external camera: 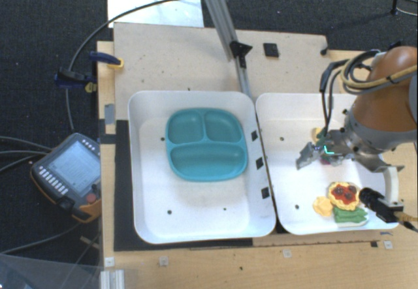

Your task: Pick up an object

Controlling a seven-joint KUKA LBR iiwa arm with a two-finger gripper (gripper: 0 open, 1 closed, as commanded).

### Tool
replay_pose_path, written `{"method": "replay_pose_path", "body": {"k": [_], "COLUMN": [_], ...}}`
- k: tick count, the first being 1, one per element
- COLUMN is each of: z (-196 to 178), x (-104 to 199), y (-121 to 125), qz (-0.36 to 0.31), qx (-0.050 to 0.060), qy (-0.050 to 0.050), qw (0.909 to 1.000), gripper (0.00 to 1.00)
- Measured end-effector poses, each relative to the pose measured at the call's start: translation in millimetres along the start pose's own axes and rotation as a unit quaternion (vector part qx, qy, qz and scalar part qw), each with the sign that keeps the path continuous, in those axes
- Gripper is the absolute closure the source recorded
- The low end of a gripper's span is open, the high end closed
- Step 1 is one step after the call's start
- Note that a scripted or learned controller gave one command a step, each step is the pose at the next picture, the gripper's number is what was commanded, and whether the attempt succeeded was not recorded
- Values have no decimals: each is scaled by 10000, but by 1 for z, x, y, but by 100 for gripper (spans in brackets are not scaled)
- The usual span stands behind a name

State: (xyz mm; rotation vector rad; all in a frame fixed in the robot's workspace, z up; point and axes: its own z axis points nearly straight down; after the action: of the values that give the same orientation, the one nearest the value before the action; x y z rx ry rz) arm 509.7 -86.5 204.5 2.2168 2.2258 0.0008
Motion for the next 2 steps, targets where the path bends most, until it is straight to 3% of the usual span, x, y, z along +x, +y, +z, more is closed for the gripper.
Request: {"method": "replay_pose_path", "body": {"k": [1,2], "z": [0,59], "x": [0,-6], "y": [0,-2], "qz": [0,14], "qx": [-6,7], "qy": [-1,1], "qw": [10000,10000], "gripper": [0,0]}}
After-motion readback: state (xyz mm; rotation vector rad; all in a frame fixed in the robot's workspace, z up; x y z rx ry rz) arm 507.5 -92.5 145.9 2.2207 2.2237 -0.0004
